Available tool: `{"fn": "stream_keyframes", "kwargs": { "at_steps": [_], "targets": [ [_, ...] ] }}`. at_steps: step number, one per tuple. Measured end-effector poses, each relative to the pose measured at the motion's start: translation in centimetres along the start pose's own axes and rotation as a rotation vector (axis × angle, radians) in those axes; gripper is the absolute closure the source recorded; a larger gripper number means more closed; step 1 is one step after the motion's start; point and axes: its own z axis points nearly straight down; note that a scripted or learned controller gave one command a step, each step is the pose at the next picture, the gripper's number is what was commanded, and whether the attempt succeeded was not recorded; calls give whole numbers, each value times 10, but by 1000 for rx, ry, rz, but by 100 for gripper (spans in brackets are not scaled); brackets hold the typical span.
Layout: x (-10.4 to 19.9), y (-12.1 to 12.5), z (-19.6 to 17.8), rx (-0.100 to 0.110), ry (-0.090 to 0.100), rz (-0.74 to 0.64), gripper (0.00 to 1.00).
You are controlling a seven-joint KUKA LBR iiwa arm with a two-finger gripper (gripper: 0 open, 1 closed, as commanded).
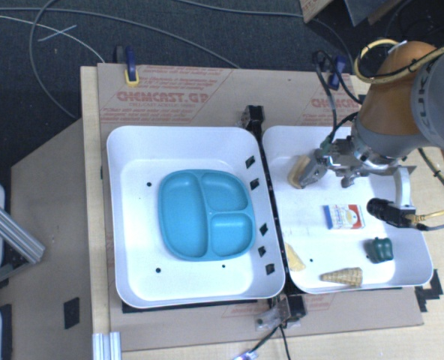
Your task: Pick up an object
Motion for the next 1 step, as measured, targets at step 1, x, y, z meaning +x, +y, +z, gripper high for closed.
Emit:
{"fn": "stream_keyframes", "kwargs": {
  "at_steps": [1],
  "targets": [
    [-6, -9, 55, 2, 0, 3, 0]
  ]
}}
